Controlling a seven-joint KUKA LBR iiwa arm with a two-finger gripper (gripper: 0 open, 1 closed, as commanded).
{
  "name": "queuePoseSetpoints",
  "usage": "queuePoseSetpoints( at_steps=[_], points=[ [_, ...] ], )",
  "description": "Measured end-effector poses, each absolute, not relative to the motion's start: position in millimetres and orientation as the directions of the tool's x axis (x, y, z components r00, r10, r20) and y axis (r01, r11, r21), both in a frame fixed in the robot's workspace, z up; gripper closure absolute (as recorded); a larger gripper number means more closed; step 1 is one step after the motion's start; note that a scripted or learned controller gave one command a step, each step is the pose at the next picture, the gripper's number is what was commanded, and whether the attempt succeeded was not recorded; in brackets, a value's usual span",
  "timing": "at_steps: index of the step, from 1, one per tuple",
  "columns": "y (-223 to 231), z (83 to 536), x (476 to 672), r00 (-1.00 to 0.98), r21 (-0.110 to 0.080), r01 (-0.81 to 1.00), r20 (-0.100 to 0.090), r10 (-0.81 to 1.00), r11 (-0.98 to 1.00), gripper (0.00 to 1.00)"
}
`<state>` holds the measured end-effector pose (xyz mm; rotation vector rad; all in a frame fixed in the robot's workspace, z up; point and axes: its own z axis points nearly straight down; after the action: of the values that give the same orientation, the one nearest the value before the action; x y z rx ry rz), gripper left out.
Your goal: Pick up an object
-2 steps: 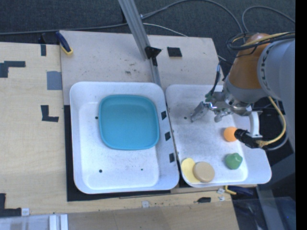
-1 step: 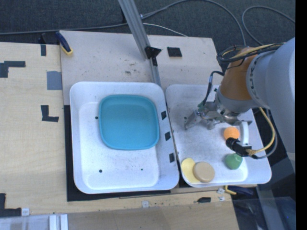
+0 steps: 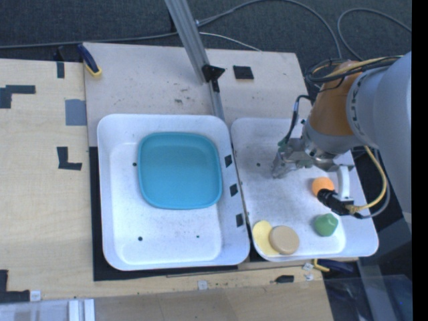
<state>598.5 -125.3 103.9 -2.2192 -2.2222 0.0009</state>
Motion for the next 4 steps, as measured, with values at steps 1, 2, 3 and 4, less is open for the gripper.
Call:
queuePoseSetpoints(
  at_steps=[1,2,3,4],
  points=[
    [-134.1,153.4,603.4,0.000,0.003,1.000,-0.001,1.000,0.000,1.00],
    [-137.6,199.5,596.8,0.000,0.003,1.000,-0.001,1.000,0.000,1.00],
    [-137.5,251.7,597.4,0.000,0.004,1.000,-0.001,1.000,0.000,1.00],
    [-90.1,238.1,595.6,-0.004,-0.001,1.000,0.001,1.000,0.004,1.00]
  ],
)
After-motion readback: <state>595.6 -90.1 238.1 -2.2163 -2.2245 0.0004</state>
